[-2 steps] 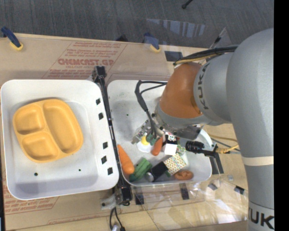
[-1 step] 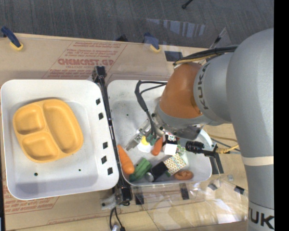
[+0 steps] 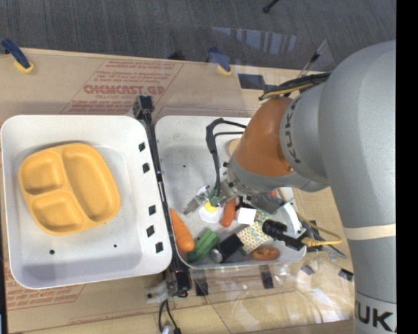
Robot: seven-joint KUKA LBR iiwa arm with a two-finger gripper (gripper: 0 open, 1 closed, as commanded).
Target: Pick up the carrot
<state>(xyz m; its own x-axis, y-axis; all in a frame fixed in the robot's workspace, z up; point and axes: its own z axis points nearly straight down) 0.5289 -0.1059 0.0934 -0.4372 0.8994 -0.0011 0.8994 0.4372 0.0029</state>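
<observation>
Camera view: carrot (image 3: 182, 231) lying on the floor of the right bin (image 3: 184, 145), lower left corner, hard against the wall between the bins, just beside a green vegetable (image 3: 205, 243). Gripper (image 3: 210, 202) low over the clutter near frame centre, apart from the carrot, above a small white and yellow piece (image 3: 210, 211); cannot tell whether spread or pressed together. Yellow tray (image 3: 68, 186) in the left bin (image 3: 14, 256). Judged: pickup not yet done; reach, grasp and lift all remain.
</observation>
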